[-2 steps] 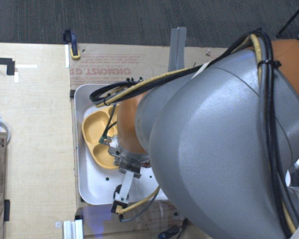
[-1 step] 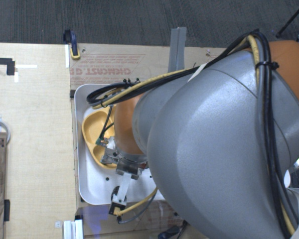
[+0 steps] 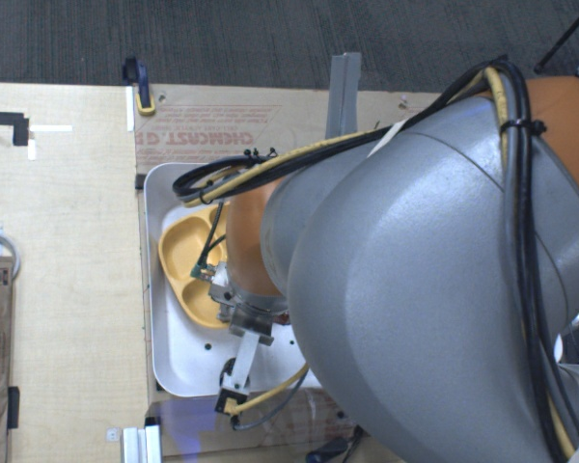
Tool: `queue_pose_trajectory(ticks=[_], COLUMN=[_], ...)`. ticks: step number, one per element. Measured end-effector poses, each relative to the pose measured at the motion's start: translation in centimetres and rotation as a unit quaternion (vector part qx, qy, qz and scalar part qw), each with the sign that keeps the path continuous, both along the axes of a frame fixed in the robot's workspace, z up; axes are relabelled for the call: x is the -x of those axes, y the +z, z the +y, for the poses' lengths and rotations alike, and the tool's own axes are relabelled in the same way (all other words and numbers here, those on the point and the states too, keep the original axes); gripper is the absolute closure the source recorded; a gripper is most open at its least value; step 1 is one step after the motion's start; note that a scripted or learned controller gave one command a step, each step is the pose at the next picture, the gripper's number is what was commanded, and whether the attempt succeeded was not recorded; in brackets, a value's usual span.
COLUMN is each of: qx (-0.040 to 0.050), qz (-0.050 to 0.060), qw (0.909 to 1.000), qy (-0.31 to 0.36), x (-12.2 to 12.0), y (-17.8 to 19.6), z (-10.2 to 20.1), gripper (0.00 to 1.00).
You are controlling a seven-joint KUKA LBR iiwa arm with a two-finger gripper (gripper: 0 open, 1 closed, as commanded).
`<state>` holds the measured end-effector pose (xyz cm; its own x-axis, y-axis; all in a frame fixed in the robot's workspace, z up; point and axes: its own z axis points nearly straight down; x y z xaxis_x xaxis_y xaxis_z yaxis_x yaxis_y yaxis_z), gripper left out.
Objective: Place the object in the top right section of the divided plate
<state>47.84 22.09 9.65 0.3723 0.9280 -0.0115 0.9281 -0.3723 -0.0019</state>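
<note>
- A white bin (image 3: 158,355) is seen on the pale wooden tabletop (image 3: 68,278), set on a sheet of cardboard (image 3: 212,123) printed in red.
- A yellow divided plate (image 3: 181,249) is laid in the upper left part of the bin, close to its left wall. Two of its sections are left in sight, and the rest is covered by the arm.
- The grey arm (image 3: 425,287) is stretched in from the right across most of the bin, with its orange band (image 3: 246,244) turned down over the plate.
- The hand (image 3: 239,312) is held over the plate's lower edge. Whether it is open or closed, and whether anything is gripped, cannot be told.
- The object's place cannot be told, since much of the bin is hidden under the arm.
- A grey post (image 3: 344,80) is fixed beyond the bin, and a black L-shaped piece (image 3: 10,123) is set at the tabletop's far left.
</note>
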Motion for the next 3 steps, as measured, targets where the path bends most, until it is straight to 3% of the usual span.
queue_pose_trajectory(ticks=[2, 3], qx=[0.0, 0.0001], qz=[0.002, 0.002], qw=[0.9959, 0.9958], qy=[0.09, 0.091], x=[-0.03, -0.04], y=[-0.32, -0.3], z=[-0.31, -0.33], gripper=[1.0, 1.0])
